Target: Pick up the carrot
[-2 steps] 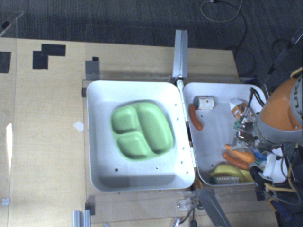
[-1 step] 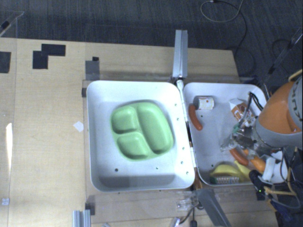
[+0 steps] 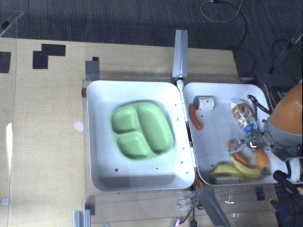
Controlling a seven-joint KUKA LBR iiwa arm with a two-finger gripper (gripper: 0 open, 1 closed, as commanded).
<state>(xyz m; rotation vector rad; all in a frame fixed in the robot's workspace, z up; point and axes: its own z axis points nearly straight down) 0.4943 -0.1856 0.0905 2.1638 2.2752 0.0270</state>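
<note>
1. Camera view: the carrot (image 3: 240, 158) lies in the right bin (image 3: 213, 136), just above the banana (image 3: 236, 170) near the front wall; by my reading the pick is not yet done
2. The gripper (image 3: 251, 141) hangs over that corner, close to the carrot; whether it is open or closed I cannot tell
3. The arm (image 3: 286, 117) is cut off at the frame's right, and the small clutter beneath it is hard to make out

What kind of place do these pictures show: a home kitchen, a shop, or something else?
Probably a robotics lab. Two white bins sit on a wooden bench, one holding a green divided tray, the other toy food like a banana and carrot. A cable trails on grey carpet.
</note>
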